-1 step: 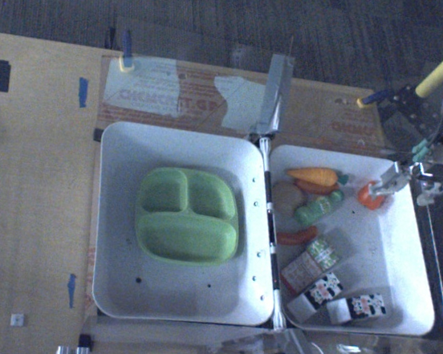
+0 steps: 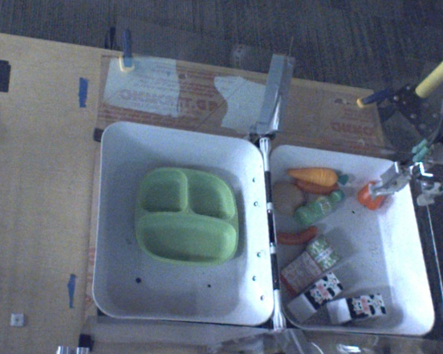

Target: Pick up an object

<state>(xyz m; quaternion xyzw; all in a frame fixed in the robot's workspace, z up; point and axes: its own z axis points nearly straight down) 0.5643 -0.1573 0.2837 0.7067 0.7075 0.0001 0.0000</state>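
On the plywood bench (image 2: 23, 211), the gripper (image 2: 386, 184) seems to pinch a small, rounded orange-red object (image 2: 370, 197), though blurred.

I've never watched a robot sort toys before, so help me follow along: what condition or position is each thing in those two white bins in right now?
Green divided plate: flat, right side up, alone in the left bin.
Toy carrot: lying on its side, right bin.
Green bottle: lying tilted.
Red pepper: lying flat.
Two cow-print cartons: tipped over.
Small orange piece: resting in the bin at the claw.
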